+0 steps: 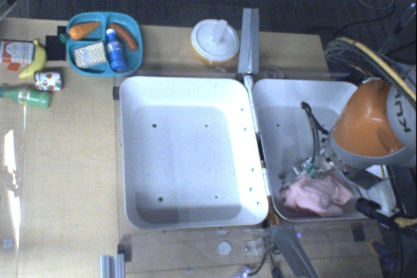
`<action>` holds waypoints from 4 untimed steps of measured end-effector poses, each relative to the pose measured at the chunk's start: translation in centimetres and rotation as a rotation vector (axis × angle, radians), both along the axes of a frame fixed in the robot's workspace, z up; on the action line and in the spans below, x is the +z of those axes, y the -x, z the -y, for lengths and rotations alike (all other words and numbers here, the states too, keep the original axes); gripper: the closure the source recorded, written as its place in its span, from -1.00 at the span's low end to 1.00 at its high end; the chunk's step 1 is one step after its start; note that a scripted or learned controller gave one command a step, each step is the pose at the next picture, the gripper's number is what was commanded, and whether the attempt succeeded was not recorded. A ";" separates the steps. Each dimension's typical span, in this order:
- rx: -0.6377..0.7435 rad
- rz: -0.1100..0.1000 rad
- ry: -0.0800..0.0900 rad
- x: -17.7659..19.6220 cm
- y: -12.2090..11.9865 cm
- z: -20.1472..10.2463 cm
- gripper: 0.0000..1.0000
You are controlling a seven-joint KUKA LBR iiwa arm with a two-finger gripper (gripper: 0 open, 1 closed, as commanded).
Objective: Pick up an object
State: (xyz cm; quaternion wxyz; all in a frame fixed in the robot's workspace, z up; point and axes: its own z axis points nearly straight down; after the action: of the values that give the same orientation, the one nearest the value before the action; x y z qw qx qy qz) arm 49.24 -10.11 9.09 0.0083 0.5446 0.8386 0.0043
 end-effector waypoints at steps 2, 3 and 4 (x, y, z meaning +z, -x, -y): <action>-0.296 -0.005 -0.004 -0.2 -9.1 1.0 -1.00; -0.355 -0.012 -0.005 -0.5 -17.8 0.2 -1.00; -0.139 -0.010 -0.001 11.3 -16.5 4.7 -1.00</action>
State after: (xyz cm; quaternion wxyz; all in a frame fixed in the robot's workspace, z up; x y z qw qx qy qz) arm 65.73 -14.82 20.35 0.0040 0.6015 0.7989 0.0014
